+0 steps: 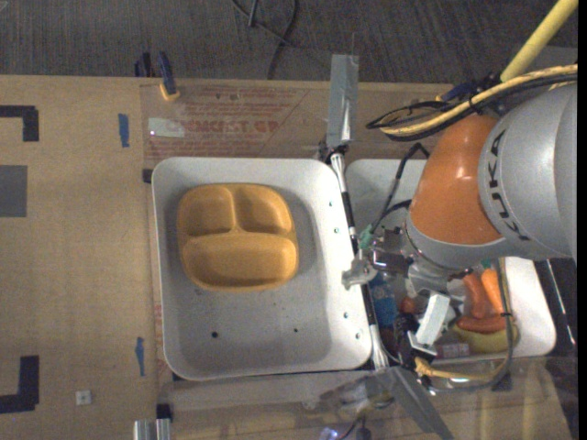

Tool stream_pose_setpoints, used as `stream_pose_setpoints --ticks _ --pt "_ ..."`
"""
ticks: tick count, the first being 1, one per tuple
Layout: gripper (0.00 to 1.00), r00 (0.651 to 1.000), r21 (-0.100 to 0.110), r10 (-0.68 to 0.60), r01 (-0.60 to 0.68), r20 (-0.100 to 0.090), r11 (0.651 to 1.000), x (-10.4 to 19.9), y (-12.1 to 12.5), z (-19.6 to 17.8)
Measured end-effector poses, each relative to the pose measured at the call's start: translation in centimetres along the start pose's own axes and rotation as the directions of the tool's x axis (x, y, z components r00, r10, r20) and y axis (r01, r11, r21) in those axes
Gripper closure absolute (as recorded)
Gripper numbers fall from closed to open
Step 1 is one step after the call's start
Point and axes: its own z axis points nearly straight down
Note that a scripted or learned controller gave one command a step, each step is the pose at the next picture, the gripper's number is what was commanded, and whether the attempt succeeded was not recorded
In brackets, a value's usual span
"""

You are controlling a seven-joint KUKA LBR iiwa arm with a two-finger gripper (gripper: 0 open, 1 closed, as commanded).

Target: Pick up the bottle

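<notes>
My gripper (411, 317) reaches down into the left part of the right bin (376, 183), under the grey arm with its orange band (459, 191). A small blue object (383, 306) lies right beside the gripper against the bin's left wall; it may be the bottle, but most of it is hidden. The arm covers much of this bin, and I cannot see anything held.
Orange pieces (484, 291), a red item (479, 323) and a yellow item (493, 339) lie in the right bin's near right corner. The left bin (266, 337) holds a yellow divided tray (238, 236) at its far left. Cables (431, 113) loop behind the arm.
</notes>
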Motion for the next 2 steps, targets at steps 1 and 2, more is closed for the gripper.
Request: stream_pose_setpoints --ticks 1,2 --pt "0.0 0.998 0.0 0.063 -0.063 0.001 0.998 -8.0 1.8 0.0" --pt "0.0 0.999 -0.009 0.04 -0.04 -0.001 0.999 -13.5 3.3 9.7"
